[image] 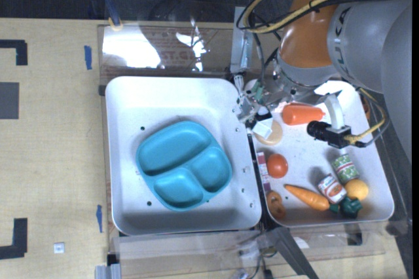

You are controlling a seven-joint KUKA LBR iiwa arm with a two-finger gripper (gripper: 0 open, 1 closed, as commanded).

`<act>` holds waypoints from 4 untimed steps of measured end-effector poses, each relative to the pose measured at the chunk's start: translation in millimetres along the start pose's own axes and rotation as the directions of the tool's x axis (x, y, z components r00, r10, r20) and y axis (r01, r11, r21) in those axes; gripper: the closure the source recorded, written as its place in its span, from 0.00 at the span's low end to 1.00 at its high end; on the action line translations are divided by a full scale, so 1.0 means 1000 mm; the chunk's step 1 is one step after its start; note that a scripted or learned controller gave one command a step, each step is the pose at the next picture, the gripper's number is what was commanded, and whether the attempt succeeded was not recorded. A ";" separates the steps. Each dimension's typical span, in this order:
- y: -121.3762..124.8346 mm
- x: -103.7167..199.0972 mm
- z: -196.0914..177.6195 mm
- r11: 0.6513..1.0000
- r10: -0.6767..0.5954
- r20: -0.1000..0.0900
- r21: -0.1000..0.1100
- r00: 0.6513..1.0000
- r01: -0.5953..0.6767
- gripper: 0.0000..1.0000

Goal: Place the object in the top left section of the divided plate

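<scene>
The blue divided plate (pixel 184 163) lies tilted in the left white bin (pixel 124 107), with nothing in its sections. My gripper (pixel 251 106) hangs low over the wall between the two bins, at the top left corner of the right bin (pixel 383 205). Just right of it lie a cream shell-shaped piece (pixel 270 133) and an orange-red carrot-shaped toy (pixel 302 114). The wrist and its cables hide what sits right under the gripper.
Further down the right bin are a red tomato (pixel 277 165), an orange carrot (pixel 306 197), a brown piece (pixel 275 204), two small cans (pixel 339 177), a yellow lemon (pixel 357 190) and a green piece (pixel 351 207). A black part (pixel 327 133) juts from the arm.
</scene>
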State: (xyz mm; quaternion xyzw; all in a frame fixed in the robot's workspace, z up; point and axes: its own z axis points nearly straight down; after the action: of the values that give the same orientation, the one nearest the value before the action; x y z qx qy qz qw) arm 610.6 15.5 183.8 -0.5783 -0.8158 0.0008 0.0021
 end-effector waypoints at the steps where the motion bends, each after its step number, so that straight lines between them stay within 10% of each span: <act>1: 0.016 0.046 -0.001 0.984 -0.181 0.002 -0.002 0.984 0.181 1.00; 2: 0.016 0.046 -0.001 0.984 -0.180 0.002 -0.002 0.984 0.180 0.00; 3: 0.017 0.045 -0.012 0.984 -0.180 0.004 -0.007 0.984 0.180 1.00; 4: 0.053 0.062 0.060 0.924 -0.379 0.023 -0.035 0.925 0.380 1.00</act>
State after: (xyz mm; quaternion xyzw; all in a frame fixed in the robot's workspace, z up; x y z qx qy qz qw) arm 639.5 91.6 124.1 -0.4094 -0.9121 -0.0110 -0.0157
